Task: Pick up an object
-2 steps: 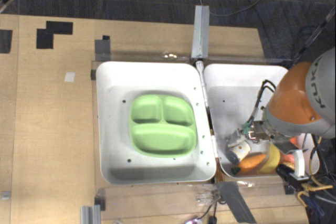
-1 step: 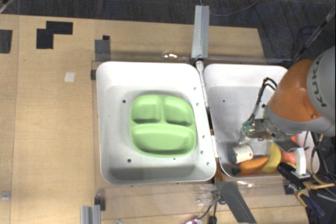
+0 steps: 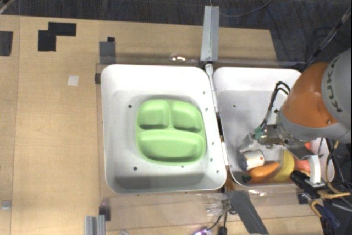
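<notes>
Green three-compartment plastic tray [image 3: 169, 130]: seated in left white bin [image 3: 113, 118]. Gripper [image 3: 263, 139]: lowered into right white bin [image 3: 242, 91], finger state undeterminable, beside small white cup [image 3: 253, 160].

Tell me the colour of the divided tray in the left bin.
Light green: the tray shows best in the camera view, lying flat in the left bin.

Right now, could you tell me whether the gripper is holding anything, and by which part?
It cannot be told. The gripper is low in the right bin, above a white cup and an orange item, hiding any hold.
</notes>
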